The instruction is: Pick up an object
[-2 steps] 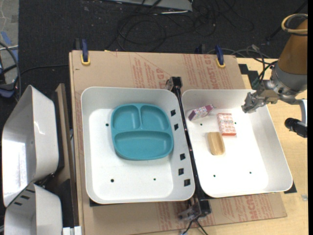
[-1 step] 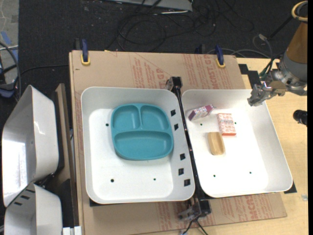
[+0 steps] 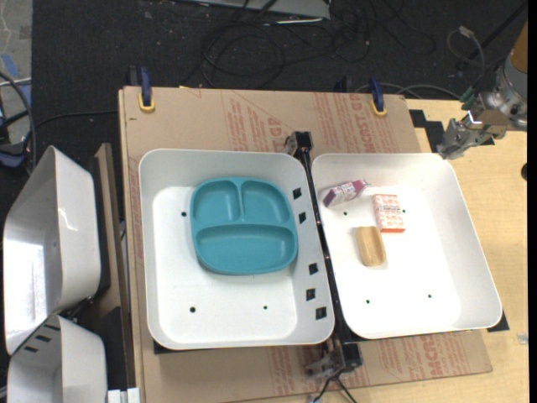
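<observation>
The right bin (image 3: 470, 259) holds three small items: a purple and white wrapped packet (image 3: 345, 192) near its back left corner, a red and white box (image 3: 388, 212) beside it, and a tan oblong block (image 3: 370, 246) a little nearer the front. The left bin (image 3: 159, 250) holds a teal divided plate (image 3: 244, 226). My gripper (image 3: 457, 139) hangs at the far right, above the bench just outside the right bin's back right corner, well clear of all three items. Nothing shows between its fingertips.
Two clamps (image 3: 146, 91) (image 3: 377, 97) pin the cardboard base at the back. White tubs (image 3: 46, 233) stand off the bench to the left. Cables lie on the dark floor behind.
</observation>
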